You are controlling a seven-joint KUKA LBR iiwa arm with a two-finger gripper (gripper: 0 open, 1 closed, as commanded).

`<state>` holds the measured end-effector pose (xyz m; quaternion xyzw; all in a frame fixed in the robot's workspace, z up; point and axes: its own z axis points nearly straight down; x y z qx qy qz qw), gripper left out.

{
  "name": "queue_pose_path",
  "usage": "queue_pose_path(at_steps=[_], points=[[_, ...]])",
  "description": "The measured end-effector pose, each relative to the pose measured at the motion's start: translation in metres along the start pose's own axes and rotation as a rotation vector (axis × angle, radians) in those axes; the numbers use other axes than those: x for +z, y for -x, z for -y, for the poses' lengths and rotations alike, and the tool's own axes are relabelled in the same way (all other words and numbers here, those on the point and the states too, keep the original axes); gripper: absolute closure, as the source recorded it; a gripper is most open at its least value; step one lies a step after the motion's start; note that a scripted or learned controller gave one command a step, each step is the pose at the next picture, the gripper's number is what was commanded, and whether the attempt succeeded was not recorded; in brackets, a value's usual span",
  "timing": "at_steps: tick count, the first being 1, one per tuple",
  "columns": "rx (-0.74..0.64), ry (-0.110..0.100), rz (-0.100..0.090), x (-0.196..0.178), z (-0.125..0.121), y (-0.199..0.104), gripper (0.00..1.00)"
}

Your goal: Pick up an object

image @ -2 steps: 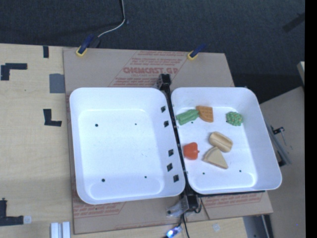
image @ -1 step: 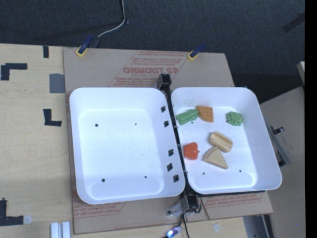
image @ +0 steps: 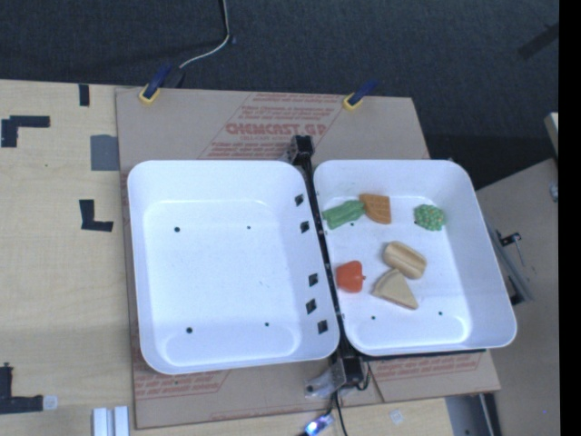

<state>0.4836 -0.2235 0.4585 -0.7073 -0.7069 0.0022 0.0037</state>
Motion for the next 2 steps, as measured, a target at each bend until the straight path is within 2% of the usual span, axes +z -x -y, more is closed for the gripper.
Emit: queue_pose_path(at_steps=[1, 2], points=[[-0.002, -0.002, -0.001, 0.131, -0.034, -0.001, 1.00], [-0.002, 0.001, 0.001, 0.221, -0.062, 0.000, 1.00]])
